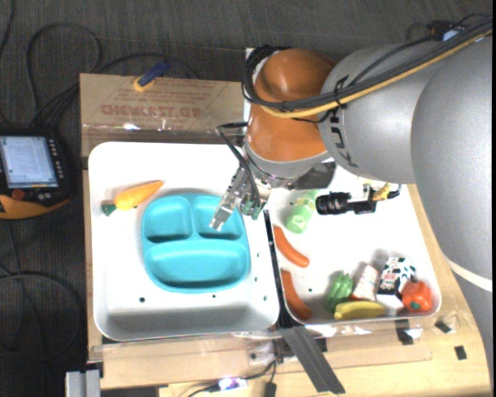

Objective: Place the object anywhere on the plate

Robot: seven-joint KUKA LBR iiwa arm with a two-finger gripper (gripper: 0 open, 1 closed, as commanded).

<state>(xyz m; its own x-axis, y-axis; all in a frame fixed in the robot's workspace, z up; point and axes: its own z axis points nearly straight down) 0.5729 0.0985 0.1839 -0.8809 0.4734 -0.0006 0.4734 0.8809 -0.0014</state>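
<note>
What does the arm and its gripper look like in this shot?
Bulky grey arm with a rounded orange band above the wrist. Black and yellow cables run along the top and loop around the band. Dark lettering marks the grey shell. The gripper is slim, metallic grey.

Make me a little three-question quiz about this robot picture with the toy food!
1. True or false: the toy carrot lies on the blue plate.
2. Which bin holds the toy banana? A) left bin B) right bin
3. Fill in: the gripper hovers over the plate's upper ____ compartment.

Key:
1. False; it lies beside the plate, on the left bin's floor.
2. B
3. right
</note>
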